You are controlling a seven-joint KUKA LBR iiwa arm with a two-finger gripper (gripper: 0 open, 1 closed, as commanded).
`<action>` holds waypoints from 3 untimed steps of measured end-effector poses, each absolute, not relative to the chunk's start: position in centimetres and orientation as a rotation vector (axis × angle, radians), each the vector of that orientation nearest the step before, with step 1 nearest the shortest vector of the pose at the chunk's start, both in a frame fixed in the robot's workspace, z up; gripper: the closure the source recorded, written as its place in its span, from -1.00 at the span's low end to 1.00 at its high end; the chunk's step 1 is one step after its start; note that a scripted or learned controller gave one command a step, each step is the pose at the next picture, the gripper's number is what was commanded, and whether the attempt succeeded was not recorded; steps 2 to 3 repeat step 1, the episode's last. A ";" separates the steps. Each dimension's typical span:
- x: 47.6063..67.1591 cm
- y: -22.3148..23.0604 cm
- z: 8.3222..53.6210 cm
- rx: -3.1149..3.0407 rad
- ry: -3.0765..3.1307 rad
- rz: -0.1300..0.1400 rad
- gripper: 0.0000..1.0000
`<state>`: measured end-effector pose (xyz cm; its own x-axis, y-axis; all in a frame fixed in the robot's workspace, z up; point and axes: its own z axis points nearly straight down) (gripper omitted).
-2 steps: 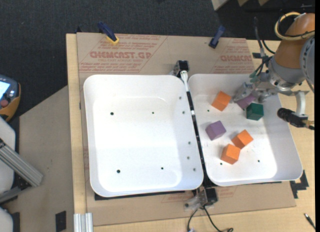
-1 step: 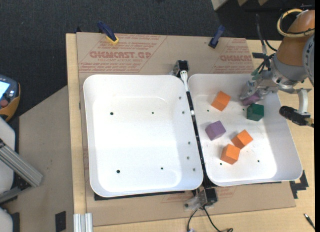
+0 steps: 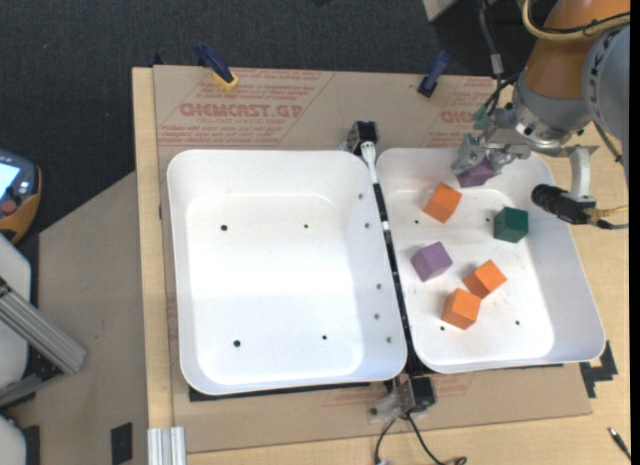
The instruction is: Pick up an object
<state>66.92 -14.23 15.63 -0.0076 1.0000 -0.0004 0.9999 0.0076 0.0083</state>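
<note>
My gripper (image 3: pixel 476 165) hangs over the far part of the right bin (image 3: pixel 575 298), shut on a small purple block (image 3: pixel 482 174) that shows between its fingers. Just below it in the bin lies an orange block (image 3: pixel 442 202). A green block (image 3: pixel 510 224) sits to the right. A second purple block (image 3: pixel 431 260) rests near the bin's middle. Two more orange blocks (image 3: pixel 487 278) (image 3: pixel 461 308) lie toward the front.
The left bin (image 3: pixel 180 253) stands beside the right one, with a black clip (image 3: pixel 364 137) at the far end of the seam between them. Blue clamps (image 3: pixel 217 66) (image 3: pixel 434 73) hold the cardboard base at the back.
</note>
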 end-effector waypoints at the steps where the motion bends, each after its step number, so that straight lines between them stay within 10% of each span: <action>1: 66.8 -8.1 19.3 2.211 2.227 0.008 1.00; 3: 66.8 -8.1 19.3 2.211 2.227 0.008 1.00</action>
